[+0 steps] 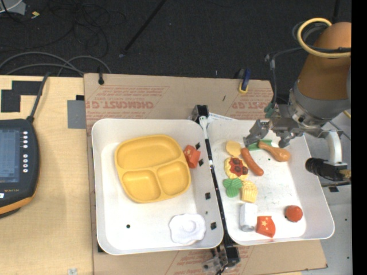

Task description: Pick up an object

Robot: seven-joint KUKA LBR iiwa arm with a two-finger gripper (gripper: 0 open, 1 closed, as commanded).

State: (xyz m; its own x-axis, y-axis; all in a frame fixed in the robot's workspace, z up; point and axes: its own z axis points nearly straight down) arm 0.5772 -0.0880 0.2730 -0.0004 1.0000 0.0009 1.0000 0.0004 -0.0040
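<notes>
Though the toy drumstick [274,149] appears caught between the spread fingers of the gripper [269,135], it hangs low over the right bin [314,227], just beside the sausage [252,161] and pizza slice [236,167]. Grasp looks made; the lift clear, I judge, remains.

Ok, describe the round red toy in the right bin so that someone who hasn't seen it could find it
Start at the right shallow white bin, under the arm. Go to its near right corner: the small round red toy tomato sits there alone. Its neighbour, the flat red wedge, is angular; this one is a smooth ball.
</notes>
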